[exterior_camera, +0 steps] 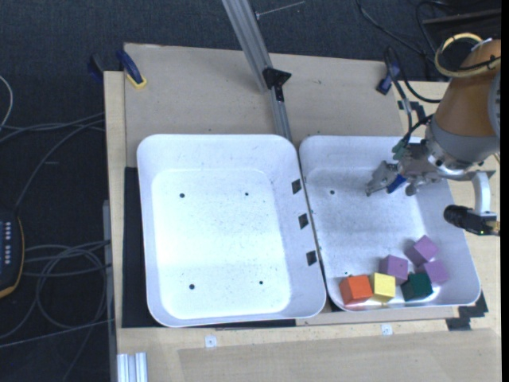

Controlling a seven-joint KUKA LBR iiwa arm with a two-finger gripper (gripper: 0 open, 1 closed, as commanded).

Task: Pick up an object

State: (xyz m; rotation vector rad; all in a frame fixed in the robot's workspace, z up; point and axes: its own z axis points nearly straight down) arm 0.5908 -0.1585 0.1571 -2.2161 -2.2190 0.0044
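Several small blocks lie clustered in the front right corner of the right bin (350, 213): an orange block (357, 288), a yellow block (384, 286), a dark green block (416, 287) and three purple blocks (393, 265) (425, 249) (436, 272). My gripper (385, 184) hangs over the back half of that bin, well behind the blocks. Its fingers (374, 187) point to the left and stand open, with nothing between them.
The left bin (159, 213) sits beside the right one, joined by dark clips (302, 220) along the shared wall. A grey metal pole (254, 46) slants up from behind the bins. Blue clamps (131, 68) (389, 76) hold the bench's back corners. Cables lie on the floor at left.
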